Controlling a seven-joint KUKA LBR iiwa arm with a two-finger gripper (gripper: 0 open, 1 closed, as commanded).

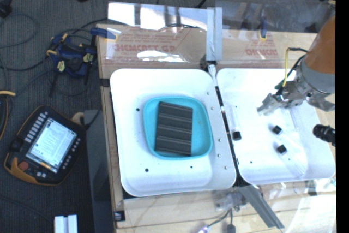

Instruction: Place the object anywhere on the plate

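Dark carpet all around, cables trailing, a teach pendant (43,144) lying off to the left, and in the middle the worktop (163,43) with its two white bins. Left bin (163,183) first: a blue plate (203,128) sits in its middle, and on that plate lies the dark ridged block (174,128), a grey-black slab with grooves running along it. Its long axis runs near to far, tipped only slightly. So by the look of things the object is already on the plate, well inside the rim, and the placing looks done.

Now over to the right bin (245,166), where the arm comes in from the right, orange band up at the far edge. The hand (271,103) hangs over the far part of that bin, and I cannot tell whether it is released or clenched; nothing is visible in it. A few small black bits (277,130) lie just near of it.

The block lies to the left of the hand and somewhat nearer, across the divide between the bins, well apart.
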